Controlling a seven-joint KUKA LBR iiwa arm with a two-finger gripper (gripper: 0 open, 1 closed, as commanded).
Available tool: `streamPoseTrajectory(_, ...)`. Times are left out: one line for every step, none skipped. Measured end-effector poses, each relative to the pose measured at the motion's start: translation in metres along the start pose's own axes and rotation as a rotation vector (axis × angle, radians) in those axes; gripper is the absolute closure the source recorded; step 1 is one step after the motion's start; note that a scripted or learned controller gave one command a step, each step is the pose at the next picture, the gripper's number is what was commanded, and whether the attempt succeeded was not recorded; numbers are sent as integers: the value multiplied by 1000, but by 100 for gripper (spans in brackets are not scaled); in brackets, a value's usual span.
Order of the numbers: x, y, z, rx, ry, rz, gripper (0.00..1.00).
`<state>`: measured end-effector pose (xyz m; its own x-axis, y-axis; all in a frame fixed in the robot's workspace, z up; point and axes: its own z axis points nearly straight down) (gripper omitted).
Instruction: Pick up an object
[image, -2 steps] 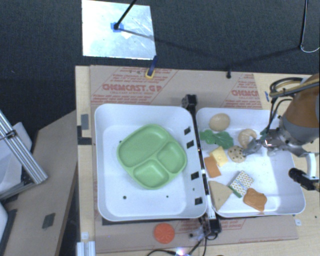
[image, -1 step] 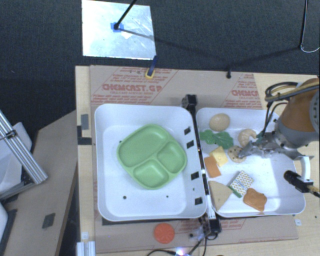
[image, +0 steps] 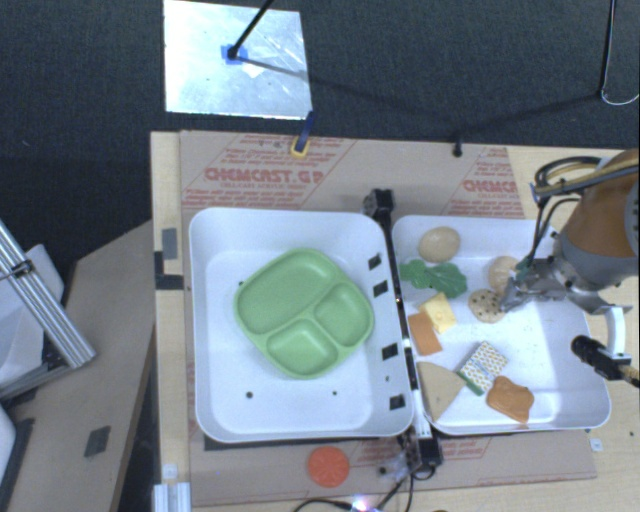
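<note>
- The gripper (image: 512, 293) hangs low over the right bin (image: 570, 415); I cannot tell its state.
- Crowded beside it: a cookie (image: 486, 304), a beige roll (image: 501, 270), green broccoli (image: 435, 275).
- The right bin also holds an egg (image: 438, 243), cheese (image: 440, 313) and toast (image: 510, 399).
- The left bin (image: 215, 300) holds a green divided plate (image: 303, 312).

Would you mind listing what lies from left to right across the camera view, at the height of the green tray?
Green divided tray → orange slice → yellow cheese cube → brown cookie → gripper.
</note>
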<state>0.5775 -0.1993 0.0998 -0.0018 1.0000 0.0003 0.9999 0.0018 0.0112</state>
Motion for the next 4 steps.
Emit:
streamPoseTrajectory(-1,3,-65,4,-3,-3,100)
streamPoseTrajectory(-1,5,-119,5,-3,-3,100)
streamPoseTrajectory(50,-9,-114,11,1,-7,100)
streamPoseTrajectory(98,-21,-121,10,1,-7,100)
